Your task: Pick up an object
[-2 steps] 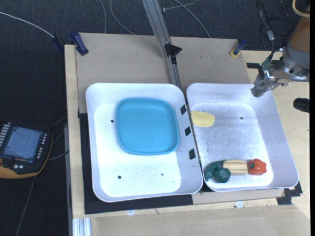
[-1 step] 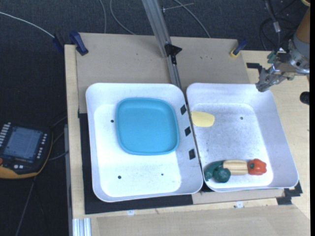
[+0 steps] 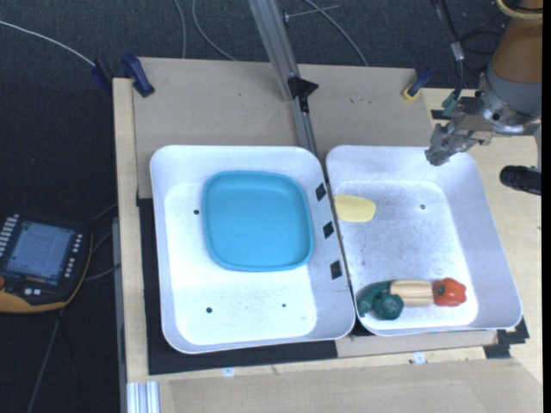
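Nearest the camera, along the front wall of the right bin, three small objects are seen in a row: a dark green piece, a tan cylinder and a red piece. The three are set touching or nearly so, with the row's long axis running left to right, parallel to the bin's front wall. A pale yellow object is found apart from them, against the bin's left wall and nearer its back.

The claw is shown at the back right corner of the same bin, above its rim, with nothing seen between its tips. Whether it is open or closed cannot be told, the tips being too small and blurred at this slant.

From the claw, the yellow object lies to the left and slightly forward; the row lies well forward, along the opposite wall. The yellow object is judged the freer target, since no neighbour crowds it, though the bin wall beside it may hinder a grasp. In the left bin a blue tray is held. A metal post rises from the desk behind the two bins, clear of the likely path.
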`<action>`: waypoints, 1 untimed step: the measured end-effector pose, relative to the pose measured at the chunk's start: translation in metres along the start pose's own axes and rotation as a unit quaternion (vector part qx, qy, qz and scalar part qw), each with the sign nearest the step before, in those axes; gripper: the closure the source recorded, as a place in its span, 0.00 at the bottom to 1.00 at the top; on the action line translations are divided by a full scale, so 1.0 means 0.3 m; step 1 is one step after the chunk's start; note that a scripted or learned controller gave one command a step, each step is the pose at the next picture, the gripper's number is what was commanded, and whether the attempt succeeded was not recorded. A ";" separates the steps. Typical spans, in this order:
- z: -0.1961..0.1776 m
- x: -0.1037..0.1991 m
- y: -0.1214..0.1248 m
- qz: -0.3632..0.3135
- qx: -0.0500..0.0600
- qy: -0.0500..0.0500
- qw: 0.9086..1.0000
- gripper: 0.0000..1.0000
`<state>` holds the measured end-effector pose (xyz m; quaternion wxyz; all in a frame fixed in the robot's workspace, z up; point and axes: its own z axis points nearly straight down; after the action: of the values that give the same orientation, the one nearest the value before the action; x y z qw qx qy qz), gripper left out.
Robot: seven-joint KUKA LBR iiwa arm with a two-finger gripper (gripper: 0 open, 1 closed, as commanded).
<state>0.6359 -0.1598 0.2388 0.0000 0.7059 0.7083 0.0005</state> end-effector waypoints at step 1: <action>0.033 0.161 -0.050 0.000 0.000 0.000 1.000 1.00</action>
<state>0.6206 -0.1114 0.2288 -0.0004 0.7057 0.7085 0.0004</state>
